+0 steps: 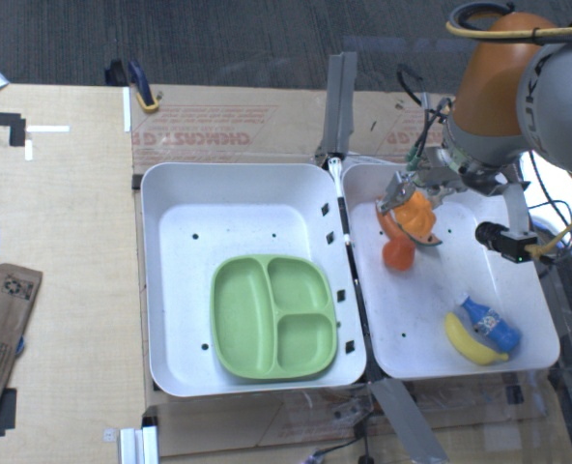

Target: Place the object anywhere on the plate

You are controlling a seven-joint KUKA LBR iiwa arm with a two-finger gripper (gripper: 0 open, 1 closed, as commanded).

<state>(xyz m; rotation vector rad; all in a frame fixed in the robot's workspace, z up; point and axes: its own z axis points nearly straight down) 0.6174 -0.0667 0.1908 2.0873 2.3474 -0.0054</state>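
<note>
Camera view: right of the green plate (271,317), in the neighbouring bin (532,346), the jaws pinch an orange toy (414,216), with a banana (470,341) nearer the camera.

The grey arm (547,75) reached in from the right, its orange band (494,71) sitting high above the wrist. The wrist angled down and to the left, toward the upper left part of the right-hand bin. The gripper (409,211) hung low there, seemingly closed around something orange, though the fingertips were hard to make out.
</note>
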